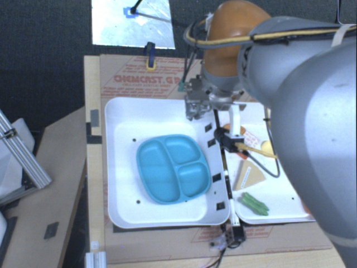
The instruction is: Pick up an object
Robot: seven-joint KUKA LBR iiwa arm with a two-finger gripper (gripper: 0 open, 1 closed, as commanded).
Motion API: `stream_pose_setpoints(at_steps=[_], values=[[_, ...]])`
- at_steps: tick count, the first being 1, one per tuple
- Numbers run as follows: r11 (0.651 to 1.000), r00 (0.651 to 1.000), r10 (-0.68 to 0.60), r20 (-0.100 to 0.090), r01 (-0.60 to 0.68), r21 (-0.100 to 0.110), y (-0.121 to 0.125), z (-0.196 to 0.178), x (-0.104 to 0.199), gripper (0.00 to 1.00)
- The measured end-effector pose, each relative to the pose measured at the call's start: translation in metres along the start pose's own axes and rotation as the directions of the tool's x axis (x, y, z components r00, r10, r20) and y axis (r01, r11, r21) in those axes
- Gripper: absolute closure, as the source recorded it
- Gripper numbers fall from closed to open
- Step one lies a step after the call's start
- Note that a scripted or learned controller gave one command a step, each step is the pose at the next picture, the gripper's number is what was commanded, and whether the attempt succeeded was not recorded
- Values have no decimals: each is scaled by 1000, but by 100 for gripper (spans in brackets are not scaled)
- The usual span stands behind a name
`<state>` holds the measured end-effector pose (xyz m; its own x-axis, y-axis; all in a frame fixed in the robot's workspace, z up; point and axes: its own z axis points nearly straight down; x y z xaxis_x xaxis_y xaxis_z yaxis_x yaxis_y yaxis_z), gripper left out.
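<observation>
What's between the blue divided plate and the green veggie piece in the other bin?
In the camera view, between blue plate and green piece runs the divider where both bins' rims meet, with black clips.

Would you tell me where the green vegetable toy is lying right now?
The green vegetable toy lies in the right-hand bin near its front edge, just below the tan wedge and right of the divide from the bin holding the blue tray.

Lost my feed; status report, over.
Tool low over left white bin's back edge. Blue sectioned plastic plate untouched. Green pod-shaped toy in right bin.
</observation>
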<state>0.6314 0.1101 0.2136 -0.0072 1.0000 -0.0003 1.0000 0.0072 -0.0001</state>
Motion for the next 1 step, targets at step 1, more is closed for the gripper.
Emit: stream_pose_setpoints(at_steps=[1], values=[[1000,1000,0,0,0,-1,0,-1,0,0]])
